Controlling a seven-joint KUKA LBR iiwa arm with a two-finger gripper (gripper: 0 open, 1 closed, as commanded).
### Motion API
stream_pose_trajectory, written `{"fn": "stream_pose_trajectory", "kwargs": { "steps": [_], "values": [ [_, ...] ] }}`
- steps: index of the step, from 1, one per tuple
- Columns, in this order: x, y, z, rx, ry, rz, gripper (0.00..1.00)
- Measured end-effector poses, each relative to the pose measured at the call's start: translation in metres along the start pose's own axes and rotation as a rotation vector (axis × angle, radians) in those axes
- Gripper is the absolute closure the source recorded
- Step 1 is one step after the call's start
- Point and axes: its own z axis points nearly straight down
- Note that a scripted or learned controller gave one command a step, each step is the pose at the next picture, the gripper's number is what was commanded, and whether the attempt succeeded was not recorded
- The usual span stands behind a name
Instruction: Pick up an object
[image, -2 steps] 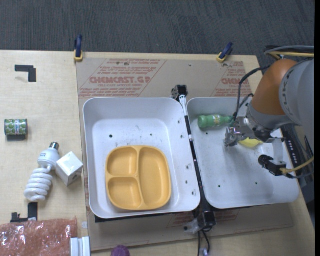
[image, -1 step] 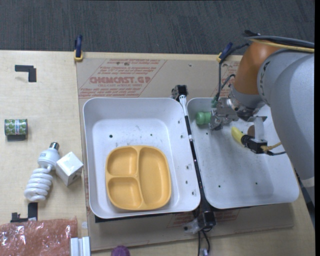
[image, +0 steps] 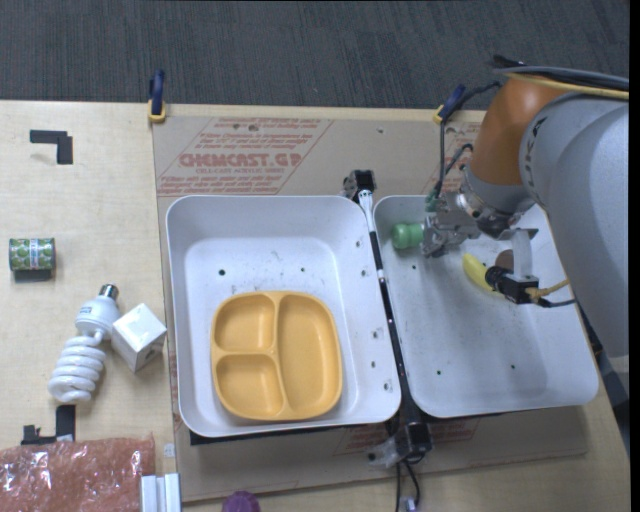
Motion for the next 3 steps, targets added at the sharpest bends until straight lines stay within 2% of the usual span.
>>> {"fn": "stream_pose_trajectory", "kwargs": {
  "steps": [1, 2, 3],
  "values": [
    [-0.001, -0.001, 0.0, 0.002, -0.001, 0.0, 0.0],
    [-0.001, 0.0, -0.01, -0.001, -0.002, -0.002, 1.0],
    [-0.001, 0.0, -0.01, -0.001, -0.002, -0.002, 0.0]
  ]
}}
